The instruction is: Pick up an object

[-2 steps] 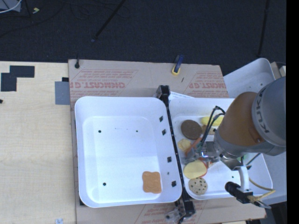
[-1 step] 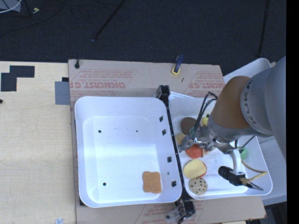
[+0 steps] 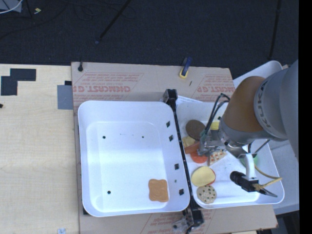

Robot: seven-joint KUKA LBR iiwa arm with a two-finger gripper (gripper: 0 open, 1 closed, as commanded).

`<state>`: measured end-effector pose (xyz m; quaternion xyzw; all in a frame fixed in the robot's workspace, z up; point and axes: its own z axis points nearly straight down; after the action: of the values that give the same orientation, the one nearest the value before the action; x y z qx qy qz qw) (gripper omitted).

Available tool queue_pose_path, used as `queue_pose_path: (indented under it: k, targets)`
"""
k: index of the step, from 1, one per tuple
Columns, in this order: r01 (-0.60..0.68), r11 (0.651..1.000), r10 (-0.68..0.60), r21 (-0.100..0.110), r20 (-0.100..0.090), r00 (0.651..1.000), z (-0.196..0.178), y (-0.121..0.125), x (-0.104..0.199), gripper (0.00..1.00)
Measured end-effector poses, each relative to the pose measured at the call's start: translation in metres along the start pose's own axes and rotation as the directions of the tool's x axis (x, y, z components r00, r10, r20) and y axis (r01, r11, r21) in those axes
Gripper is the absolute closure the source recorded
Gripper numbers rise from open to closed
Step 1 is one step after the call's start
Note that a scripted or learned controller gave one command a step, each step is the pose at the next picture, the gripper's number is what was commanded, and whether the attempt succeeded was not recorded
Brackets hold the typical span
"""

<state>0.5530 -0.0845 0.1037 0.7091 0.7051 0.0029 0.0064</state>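
My gripper reaches down into the right bin, over a cluster of toy food. Right under it lie a red piece and a speckled pizza-like slice. A brown oval sits just behind the gripper, and a small yellow piece lies by the bin's left wall. Nearer the front are a yellow disc with a red edge and a chocolate-chip cookie. The arm's wrist hides part of the cluster.
The left bin holds one orange-brown toast-like piece near its front right corner. A black divider runs between the bins. Both bins rest on a cardboard sheet with a blue-and-yellow clip at its back edge.
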Motion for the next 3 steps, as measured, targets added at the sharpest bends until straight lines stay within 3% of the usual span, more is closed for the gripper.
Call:
queue_pose_path:
  k: [1, 2, 3]
  targets:
    - [0.006, 1.000, -0.006, 0.015, -0.006, 1.000, -0.019, 0.007, 0.001, 1.00]
    - [0.010, 1.000, -0.010, 0.005, -0.005, 1.000, -0.087, 0.096, 0.047, 1.00]
    - [0.012, 1.000, -0.012, 0.003, -0.008, 1.000, -0.225, 0.094, 0.116, 1.00]
